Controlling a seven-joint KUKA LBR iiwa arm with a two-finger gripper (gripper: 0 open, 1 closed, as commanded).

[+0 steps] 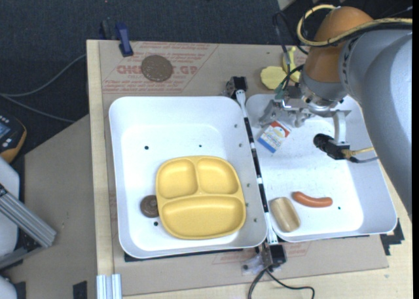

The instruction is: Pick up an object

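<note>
Nearest you, at the front of the right bin [366, 222], lie a tan bun [285, 214] and a red sausage [312, 200], well apart from the gripper [288, 113]; the left bin [131, 127] bears a yellow divided plate [198, 196] with a brown disc [150, 206] just beside it; farther back, the blue-and-white packet [273, 137] lies tilted just below the gripper, perhaps touching it. You should come straight down over the packet's middle and close across its narrow side; lift slowly, since a flat packet slips easily. Whether the fingers stand apart or together you cannot tell from this slant; nothing visibly sits between them.
</note>
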